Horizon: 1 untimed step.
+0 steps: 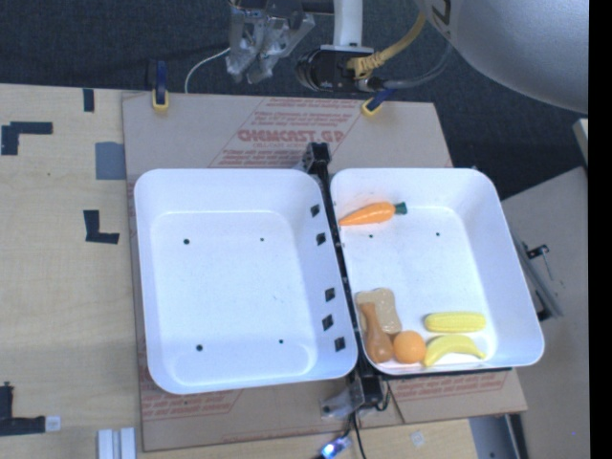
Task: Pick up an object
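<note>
The gripper (260,48) is hanging above the far edge of the bench, well clear of both bins, and I cannot tell how it stands. The right bin (497,220) is holding a carrot (368,214), a corn cob (454,322), a banana (453,351), an orange (409,347) and a tan toy (377,319). Red lettering reading "CHEMCAST GP" is showing on the brown board (287,134).

Two shallow white plastic bins (229,285) look smooth and faintly glossy. The brown cardboard sheet (277,137) beneath is matt; the pale wooden table (57,285) shows fine grain.
</note>
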Motion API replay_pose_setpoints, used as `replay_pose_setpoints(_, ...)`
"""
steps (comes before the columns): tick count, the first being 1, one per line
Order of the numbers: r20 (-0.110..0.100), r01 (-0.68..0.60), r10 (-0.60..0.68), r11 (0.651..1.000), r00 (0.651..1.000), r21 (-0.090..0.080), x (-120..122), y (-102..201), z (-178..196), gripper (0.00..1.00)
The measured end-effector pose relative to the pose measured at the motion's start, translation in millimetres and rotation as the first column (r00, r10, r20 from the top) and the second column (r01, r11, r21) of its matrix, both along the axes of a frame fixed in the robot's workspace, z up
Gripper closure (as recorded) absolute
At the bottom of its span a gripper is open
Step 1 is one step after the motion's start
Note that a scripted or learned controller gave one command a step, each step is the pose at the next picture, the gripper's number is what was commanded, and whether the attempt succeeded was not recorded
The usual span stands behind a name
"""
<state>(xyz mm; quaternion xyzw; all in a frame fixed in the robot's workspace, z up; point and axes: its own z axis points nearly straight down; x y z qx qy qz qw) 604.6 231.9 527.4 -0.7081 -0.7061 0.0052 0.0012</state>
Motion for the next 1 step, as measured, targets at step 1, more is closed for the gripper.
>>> replay_pose_setpoints(1, 0.007, -0.005, 0.005, 1.0, 1.0, 0.004, -2.2, 1.7, 16.9, 1.0)
